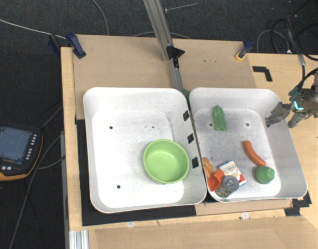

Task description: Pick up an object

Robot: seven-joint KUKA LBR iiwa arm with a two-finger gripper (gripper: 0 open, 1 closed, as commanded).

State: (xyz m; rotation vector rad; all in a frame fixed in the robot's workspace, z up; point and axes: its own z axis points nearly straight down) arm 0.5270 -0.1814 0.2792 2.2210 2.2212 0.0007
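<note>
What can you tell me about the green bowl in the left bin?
The green bowl is round, light green, smooth and plastic-looking. It stands upright, open side up, with nothing visible inside. It sits on the floor of the left bin, toward the near right corner, close to the wall shared with the right bin. Nothing else touches it.

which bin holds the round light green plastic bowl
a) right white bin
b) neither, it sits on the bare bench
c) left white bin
c) the round light green plastic bowl sits upright in the left white bin, near its lower right corner, apart from the small items in the right white bin.
</note>
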